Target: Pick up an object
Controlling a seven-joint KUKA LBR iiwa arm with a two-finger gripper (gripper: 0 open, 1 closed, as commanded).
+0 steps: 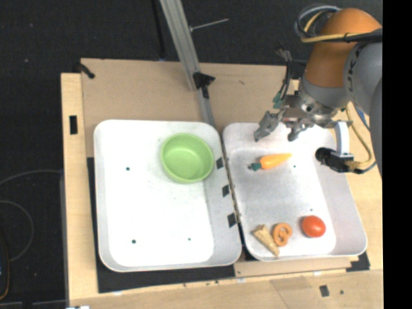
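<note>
Two white bins sit on a tan bench: a green bowl (187, 158) lies in the left bin (116, 237), a toy carrot (273, 161) in the right. Spread and empty, the gripper (280, 129) hangs just above it; descent and closing are judged next.

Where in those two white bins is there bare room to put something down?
Left bin: bare below and left of the green bowl. Right bin: bare middle, between the carrot and the tomato. Crowded: its near edge with the pretzel and wedge, and under the gripper.
</note>
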